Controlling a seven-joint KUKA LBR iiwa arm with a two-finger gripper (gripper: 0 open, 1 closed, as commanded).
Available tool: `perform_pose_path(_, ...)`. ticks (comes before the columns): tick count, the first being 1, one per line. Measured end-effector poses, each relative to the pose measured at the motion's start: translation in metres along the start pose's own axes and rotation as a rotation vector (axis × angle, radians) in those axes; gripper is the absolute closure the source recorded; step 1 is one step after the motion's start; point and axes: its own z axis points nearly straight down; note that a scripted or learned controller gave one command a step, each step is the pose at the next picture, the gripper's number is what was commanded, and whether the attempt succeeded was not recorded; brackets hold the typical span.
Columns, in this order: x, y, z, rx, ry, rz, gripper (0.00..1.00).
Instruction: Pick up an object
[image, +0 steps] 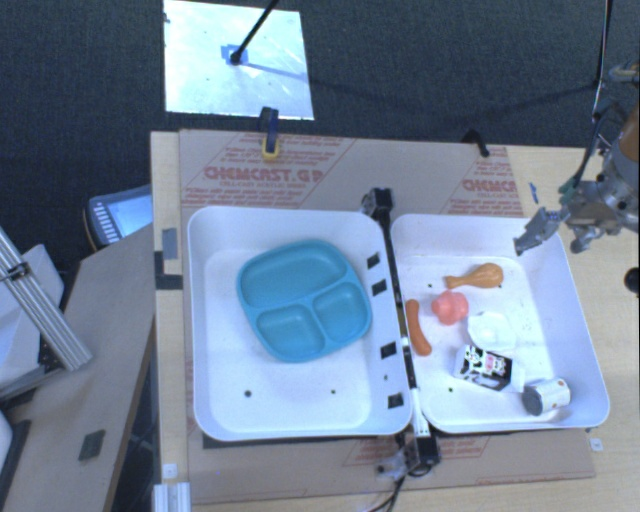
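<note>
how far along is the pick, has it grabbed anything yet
Nothing looks picked yet. The claw hangs above the upper right rim of the right white bin, with nothing visibly between its fingers. The orange chicken-drumstick toy, pink ball, orange sausage toy and black-and-white carton all lie in that bin. Descent, grasp and lift remain.

Right bin (575, 300): chicken drumstick (477, 276), pink ball (450, 307), sausage (418, 327) by divider, white cup (489, 328), black-and-white carton (486, 367), grey cylinder (545, 395)

Robotics lab setup: wooden tabletop (110, 300) carrying two white bins (215, 400) on cardboard sheet (330, 165), aluminium framing (40, 310) at left, dark carpet (80, 80) behind.
</note>
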Motion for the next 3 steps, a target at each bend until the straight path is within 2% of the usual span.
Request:
perform_pose_path(1, 0.001, 0.002, -0.007, -0.011, -0.002, -0.003, 0.00)
perform_pose_path(2, 0.001, 0.008, 0.054, -0.008, -0.002, -0.002, 0.00)
perform_pose_path(3, 0.003, 0.005, 0.096, -0.008, -0.002, -0.001, 0.00)
